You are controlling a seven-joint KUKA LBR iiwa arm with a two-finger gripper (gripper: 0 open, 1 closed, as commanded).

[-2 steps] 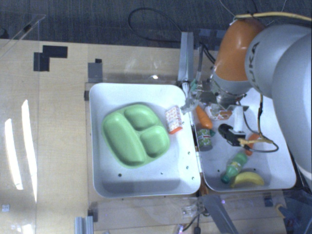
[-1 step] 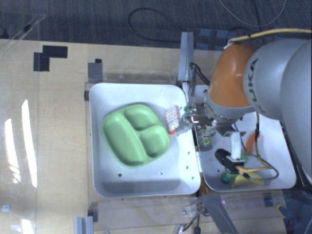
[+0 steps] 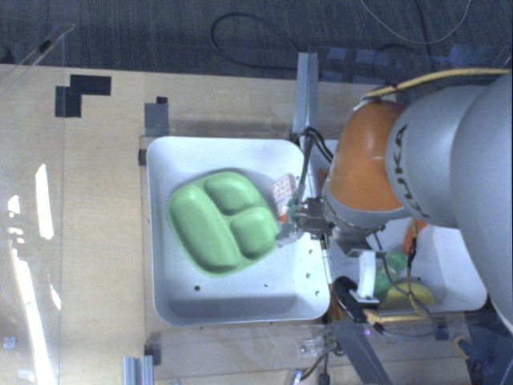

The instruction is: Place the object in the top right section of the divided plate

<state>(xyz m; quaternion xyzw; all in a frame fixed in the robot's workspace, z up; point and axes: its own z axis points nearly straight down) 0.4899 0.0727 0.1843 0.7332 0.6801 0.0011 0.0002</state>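
A green divided plate (image 3: 220, 221) lies in the left bin (image 3: 240, 299), with one long section on its left and two smaller ones on its right. A small white-and-red patterned object (image 3: 282, 188) sits just off the plate's right rim, beside the upper small section. My gripper (image 3: 290, 220) hangs at the plate's right edge, right below that object and partly over the lower small section. The orange wrist band (image 3: 365, 167) hides much of the gripper body, and whether the object touches the gripper cannot be made out.
The right bin (image 3: 457, 291) holds green and yellow items (image 3: 397, 285) and something orange (image 3: 413, 233), mostly under the arm. A grey post (image 3: 305, 87) stands behind the bins. Cables run across the dark floor at the back.
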